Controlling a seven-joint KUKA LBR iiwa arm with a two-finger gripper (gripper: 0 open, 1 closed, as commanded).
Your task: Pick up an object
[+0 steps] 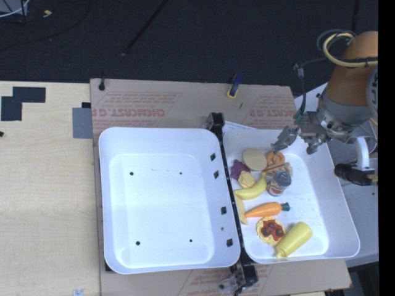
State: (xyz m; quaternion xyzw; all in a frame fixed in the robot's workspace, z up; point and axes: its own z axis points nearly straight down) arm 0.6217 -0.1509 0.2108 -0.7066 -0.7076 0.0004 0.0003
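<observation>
Arm [349,85]: grey with an orange band, reaching in from the right edge of the frame, its wrist above the upper right corner of the right bin.
Jaws: the gripper [300,138] hangs over the upper rim of the right bin; its two fingers are spread wide apart, with nothing between them.
Right bin [333,202]: white and shallow, at centre right of the frame, holding all the toy food.
Objects: a tan round piece [253,159] at the top of the heap, a purple piece [237,168] to its left, a banana [250,191] below, and a small dark can [279,182] just right of the banana.
Lower group: a carrot [265,209] lying crosswise, a pizza slice [270,230] below it, and a yellow bottle [294,238] lying tilted at the lower right.
Nearest to the jaws: an orange-and-tan piece [275,160], just below and left of the fingers, apart from them.
Left bin [108,196]: white, at centre of the frame, touching the right bin along a black hinge strip.
Worktop [43,214]: pale wood, with cardboard under both bins.
</observation>
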